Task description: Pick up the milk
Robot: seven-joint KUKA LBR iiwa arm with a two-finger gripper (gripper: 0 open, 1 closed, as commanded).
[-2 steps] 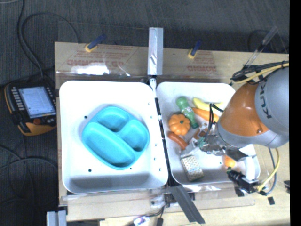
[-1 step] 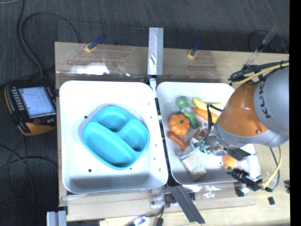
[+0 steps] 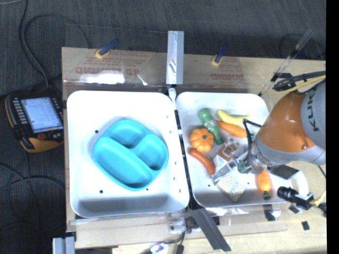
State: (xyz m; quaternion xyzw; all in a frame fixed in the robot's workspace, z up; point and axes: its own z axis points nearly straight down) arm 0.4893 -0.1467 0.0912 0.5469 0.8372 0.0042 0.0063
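Note:
The milk [image 3: 231, 184] is a small white speckled carton lying tilted near the front of the right bin [image 3: 262, 106]. My gripper [image 3: 242, 166] is low in that bin, just above and to the right of the carton's upper end, and the grey and orange arm [image 3: 286, 131] reaches in from the right. The wrist hides where gripper and carton meet, so contact is unclear.
The right bin also holds an orange pumpkin [image 3: 202, 139], a red sausage [image 3: 203, 161], a green item [image 3: 208, 118], a banana [image 3: 232, 115], a carrot [image 3: 232, 129], a small brown frame-like piece [image 3: 228, 151] and another carrot [image 3: 264, 181]. A blue divided dish [image 3: 130, 152] lies in the left bin [image 3: 79, 142].

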